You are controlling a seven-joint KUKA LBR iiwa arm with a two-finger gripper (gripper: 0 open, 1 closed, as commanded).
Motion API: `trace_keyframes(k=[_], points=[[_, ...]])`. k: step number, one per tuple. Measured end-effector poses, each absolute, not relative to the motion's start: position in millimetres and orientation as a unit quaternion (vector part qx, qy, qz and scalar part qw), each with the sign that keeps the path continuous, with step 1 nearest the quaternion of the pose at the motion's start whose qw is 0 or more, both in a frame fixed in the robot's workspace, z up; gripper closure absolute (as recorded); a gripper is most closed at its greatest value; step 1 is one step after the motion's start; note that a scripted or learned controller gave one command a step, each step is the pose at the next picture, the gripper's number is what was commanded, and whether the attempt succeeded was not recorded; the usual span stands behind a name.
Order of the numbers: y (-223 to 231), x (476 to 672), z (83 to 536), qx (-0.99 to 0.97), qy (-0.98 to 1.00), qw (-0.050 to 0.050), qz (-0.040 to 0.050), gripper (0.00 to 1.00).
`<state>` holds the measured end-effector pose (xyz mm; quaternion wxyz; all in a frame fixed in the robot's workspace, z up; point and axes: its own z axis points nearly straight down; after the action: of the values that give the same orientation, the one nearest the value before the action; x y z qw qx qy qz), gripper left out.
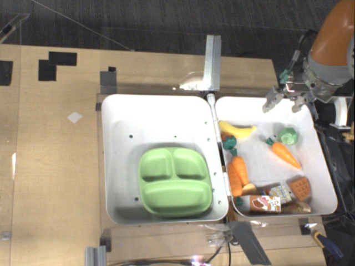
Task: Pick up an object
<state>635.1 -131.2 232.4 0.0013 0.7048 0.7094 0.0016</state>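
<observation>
My gripper (286, 101) hangs over the back edge of the right bin (327, 190), fingers spread open with nothing between them. Below it in that bin lie a yellow banana (237, 130), a carrot with a green top (284, 150), a second carrot (239, 170) along the left wall, a brown waffle-like block (300, 188) and a brown carton (266, 203) near the front. The nearest items, the banana and the green-topped carrot, are well in front of the fingers.
The left bin (119, 148) holds a green divided plate (175, 179). A metal post (212, 62) rises behind the wall between the bins. Wooden benchtop (50, 165) stretches to the left.
</observation>
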Motion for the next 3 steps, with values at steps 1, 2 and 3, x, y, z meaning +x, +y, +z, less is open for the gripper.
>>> trace_keyframes(k=[1, 2, 3], points=[[-183, 633.2, 158, 0.751, 0.661, 0.001, 0.0014, 0.0], [-189, 596.5, 95, 0.804, 0.595, 0.002, 0.0024, 0.0], [-188, 617.8, 89, 0.789, 0.614, 0.004, 0.0037, 0.0]])
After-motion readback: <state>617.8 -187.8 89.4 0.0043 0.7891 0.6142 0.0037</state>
